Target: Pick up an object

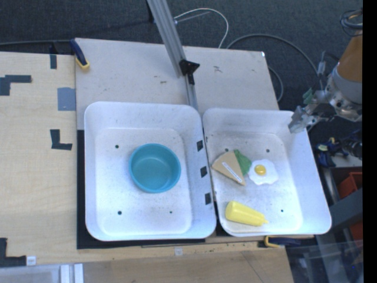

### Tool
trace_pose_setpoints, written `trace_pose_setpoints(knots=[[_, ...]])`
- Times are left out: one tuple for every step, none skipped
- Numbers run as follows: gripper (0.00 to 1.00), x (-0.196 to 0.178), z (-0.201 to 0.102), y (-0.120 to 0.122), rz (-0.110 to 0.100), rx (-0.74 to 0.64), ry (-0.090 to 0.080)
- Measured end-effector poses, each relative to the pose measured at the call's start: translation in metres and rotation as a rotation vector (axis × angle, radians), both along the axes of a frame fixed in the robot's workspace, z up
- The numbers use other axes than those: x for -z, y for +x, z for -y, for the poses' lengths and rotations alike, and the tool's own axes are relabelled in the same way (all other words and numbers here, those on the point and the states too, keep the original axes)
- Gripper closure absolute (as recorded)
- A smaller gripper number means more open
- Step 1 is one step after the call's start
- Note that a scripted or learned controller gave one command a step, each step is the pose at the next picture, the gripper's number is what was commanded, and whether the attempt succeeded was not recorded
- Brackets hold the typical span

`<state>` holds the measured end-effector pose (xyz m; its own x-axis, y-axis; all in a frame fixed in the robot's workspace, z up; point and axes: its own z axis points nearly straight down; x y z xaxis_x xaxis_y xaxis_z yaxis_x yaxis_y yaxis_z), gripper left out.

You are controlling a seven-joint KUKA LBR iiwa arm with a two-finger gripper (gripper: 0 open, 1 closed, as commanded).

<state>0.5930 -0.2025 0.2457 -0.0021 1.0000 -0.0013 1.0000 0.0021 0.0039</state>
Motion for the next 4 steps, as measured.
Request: trace_pose_setpoints(knots=[[1.00,-0.007,-0.053,0.010,-0.003,-0.005,0.003],[1.00,-0.006,-0.099,0.031,-0.004,-0.004,0.002],[1.00,0.006,-0.143,0.040,-0.006,-0.003,0.002],[1.00,0.020,-0.196,0.055,-0.006,-0.004,0.002]])
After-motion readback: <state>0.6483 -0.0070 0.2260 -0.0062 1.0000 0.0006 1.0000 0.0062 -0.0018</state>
